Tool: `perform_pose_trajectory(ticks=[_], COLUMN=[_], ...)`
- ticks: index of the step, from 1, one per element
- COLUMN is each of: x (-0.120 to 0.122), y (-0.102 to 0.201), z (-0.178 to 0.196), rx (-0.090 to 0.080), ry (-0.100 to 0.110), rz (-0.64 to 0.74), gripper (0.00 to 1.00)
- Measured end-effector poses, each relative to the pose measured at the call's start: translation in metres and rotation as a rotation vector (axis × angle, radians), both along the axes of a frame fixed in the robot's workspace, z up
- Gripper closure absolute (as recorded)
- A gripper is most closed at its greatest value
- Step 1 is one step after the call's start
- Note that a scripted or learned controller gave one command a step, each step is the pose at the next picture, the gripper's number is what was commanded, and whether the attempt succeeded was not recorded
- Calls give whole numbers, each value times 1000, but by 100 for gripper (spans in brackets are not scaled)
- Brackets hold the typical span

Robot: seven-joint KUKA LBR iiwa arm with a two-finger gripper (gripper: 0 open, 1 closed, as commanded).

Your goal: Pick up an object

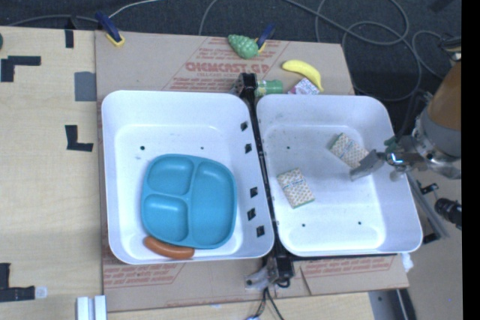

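**Gripper low in the right bin, beside a patterned packet**

We see two white bins: the left bin point(120, 161) holds a blue divided plate point(189, 200) with a sausage point(169, 249) at its lower edge. The right bin point(375, 232) holds two patterned packets. The gripper point(367, 163) reaches in from the right, just beside the upper packet point(346, 148); its opening we cannot tell. The lower packet point(295, 187) lies apart, nearer the divider.

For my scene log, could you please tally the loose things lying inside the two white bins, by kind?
Patterned sachets: 2, one mid-bin, one nearer the claw
Blue divided plate: 1
Sausage: 1
Total: 4
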State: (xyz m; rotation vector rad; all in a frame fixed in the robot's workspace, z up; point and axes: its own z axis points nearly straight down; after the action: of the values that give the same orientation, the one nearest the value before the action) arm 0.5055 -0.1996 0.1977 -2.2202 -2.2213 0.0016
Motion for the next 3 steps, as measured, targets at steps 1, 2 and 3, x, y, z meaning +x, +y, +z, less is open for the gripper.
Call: perform_pose_trajectory(ticks=[1,2,3], x=[46,38,144], y=[61,105,102], z=[10,-94,-112], rx=[0,1,-2], ry=[-1,3,-5], rz=[2,1,2], gripper=[0,0,0])
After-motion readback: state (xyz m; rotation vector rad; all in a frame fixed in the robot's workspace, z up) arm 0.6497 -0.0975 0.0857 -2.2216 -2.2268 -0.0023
